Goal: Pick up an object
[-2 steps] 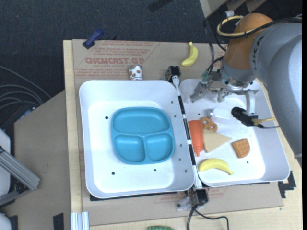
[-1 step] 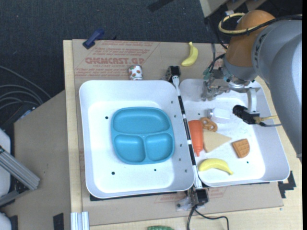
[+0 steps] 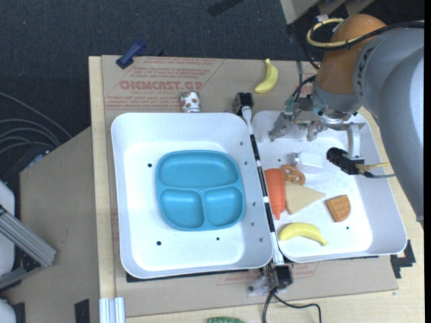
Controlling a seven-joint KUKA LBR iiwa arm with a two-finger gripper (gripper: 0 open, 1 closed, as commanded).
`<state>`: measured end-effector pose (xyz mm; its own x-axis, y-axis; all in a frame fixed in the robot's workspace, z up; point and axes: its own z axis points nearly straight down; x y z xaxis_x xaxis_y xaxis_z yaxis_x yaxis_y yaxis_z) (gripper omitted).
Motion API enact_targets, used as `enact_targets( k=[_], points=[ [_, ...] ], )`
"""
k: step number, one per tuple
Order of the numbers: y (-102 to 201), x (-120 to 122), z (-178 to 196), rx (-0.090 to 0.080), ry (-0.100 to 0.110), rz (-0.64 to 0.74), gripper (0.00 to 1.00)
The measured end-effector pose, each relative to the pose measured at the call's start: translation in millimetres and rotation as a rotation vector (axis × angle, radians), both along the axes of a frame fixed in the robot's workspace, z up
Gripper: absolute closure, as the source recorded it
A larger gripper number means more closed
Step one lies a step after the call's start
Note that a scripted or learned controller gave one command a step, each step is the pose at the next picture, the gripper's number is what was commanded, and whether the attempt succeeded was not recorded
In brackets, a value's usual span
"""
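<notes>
The right bin holds the candidates: a carrot along its 9 o'clock wall, a pretzel touching the carrot's upper end, a cheese wedge just beside the carrot toward 3 o'clock, a cracker farther toward 3 o'clock, and a banana at 6 o'clock of the wedge. A clear, pale item lies near 12 o'clock of the wedge, too faint to name. None of these is lifted; all rest on the bin floor.

The gripper hangs over the bin's 12 o'clock end, near the pretzel but apart from it. Whether the jaws are apart or together I cannot tell, since the wrist hides them from above.

The step in hand looks like the approach, with no grasp made. The next move likely calls for travelling toward 6 o'clock over a chosen piece, then descending squarely; the carrot, pretzel and wedge crowd together, so the banana or cracker seems the easier target.

The left bin carries a blue tray. A second banana lies on the table outside both bins.
</notes>
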<state>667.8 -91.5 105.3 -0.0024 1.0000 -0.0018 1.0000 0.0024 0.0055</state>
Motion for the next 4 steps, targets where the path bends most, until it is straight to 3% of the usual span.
enact_targets(
  k=[1, 2, 3, 4],
  points=[
    [-13.4, -112.2, -21.5, 0.002, 0.009, -0.005, 0.00],
    [-12.3, -110.7, -11.0, 0.002, 0.005, -0.003, 1.00],
    [46.5, -80.0, 92.5, 0.002, 0.004, -0.001, 1.00],
    [83.1, -98.5, 144.0, 0.002, 0.005, -0.001, 1.00]
  ],
)
